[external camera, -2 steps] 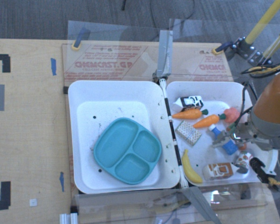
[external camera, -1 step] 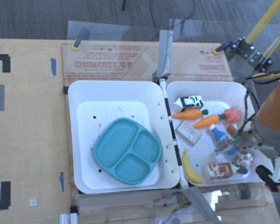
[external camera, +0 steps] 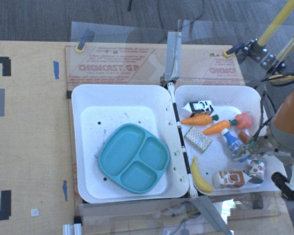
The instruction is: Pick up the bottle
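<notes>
Where the wooden surface point(external camera: 29, 146) carries two shallow white bins side by side, contents are as follows.

Left bin point(external camera: 88, 102): one teal divided plate point(external camera: 133, 157) with three compartments, lying flat toward the bin's near side.

Right bin point(external camera: 245, 94): two carrots point(external camera: 200, 119) point(external camera: 216, 127), lying near one another in the upper middle; a small black-and-white item point(external camera: 200, 106) just above them, too small to identify; a pinkish-red round fruit point(external camera: 243, 120) at the upper right; a speckled rectangular block point(external camera: 198, 139) below the carrots; a banana point(external camera: 201, 177) along the near left edge; a small brown-and-white carton point(external camera: 229, 179) lying beside the banana; a spotted white cup point(external camera: 256, 170) at the near right.

Bottle point(external camera: 231, 140): white with a blue label, lying tilted in the right bin, between the lower carrot and the cup.

Arm: enters from the right, orange band point(external camera: 288, 115) visible. Tool point(external camera: 246, 150): sits low in the right bin, just beside the bottle's lower end. Whether it is released or clenched cannot be told; contact with the bottle cannot be judged either.
</notes>
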`<state>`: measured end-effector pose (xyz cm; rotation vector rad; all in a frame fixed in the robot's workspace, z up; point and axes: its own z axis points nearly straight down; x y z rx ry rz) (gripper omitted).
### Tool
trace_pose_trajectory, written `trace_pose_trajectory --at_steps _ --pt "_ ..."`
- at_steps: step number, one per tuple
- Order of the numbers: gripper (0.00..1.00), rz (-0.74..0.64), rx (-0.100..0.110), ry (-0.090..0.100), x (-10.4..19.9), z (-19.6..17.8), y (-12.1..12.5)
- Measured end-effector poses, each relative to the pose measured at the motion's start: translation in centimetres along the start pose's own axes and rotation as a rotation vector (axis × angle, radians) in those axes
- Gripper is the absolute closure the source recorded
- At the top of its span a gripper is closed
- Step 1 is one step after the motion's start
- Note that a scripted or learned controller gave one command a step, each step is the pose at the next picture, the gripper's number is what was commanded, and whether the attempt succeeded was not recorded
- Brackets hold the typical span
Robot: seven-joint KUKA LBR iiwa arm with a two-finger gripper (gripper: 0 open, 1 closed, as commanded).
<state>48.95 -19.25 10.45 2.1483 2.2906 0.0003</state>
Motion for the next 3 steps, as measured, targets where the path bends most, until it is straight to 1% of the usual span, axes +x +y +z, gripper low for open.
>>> trace_pose_trajectory --at_steps 1,2,3 --pt "1.0 -0.058 -0.005 0.002 -1.7 1.6 -0.8" --pt "1.0 -0.018 0.0 0.0 4.9 -11.1 -0.6" --pt "1.0 0.068 0.0 0.0 12.3 -13.9 8.1"
